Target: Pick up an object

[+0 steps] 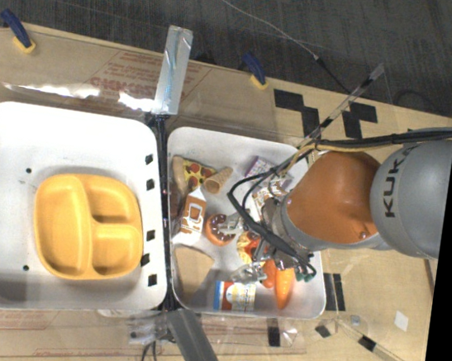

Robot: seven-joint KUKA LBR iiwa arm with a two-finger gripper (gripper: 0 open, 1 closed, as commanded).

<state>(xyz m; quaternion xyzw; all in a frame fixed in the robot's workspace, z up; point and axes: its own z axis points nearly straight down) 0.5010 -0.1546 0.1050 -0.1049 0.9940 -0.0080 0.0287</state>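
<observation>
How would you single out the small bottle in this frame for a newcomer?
Start at the right white bin, crowded with toy food. Along its near wall lies a small bottle on its side, beside the carrot. Its white body and red-blue label set it apart.

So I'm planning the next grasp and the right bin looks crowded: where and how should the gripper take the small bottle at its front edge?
Probably across the middle of the bottle, coming straight down. It lies on its side along the right bin's front wall, so its round body offers two opposite sides to pinch. The carrot crowds its right end, so stay toward the labelled middle.
</observation>
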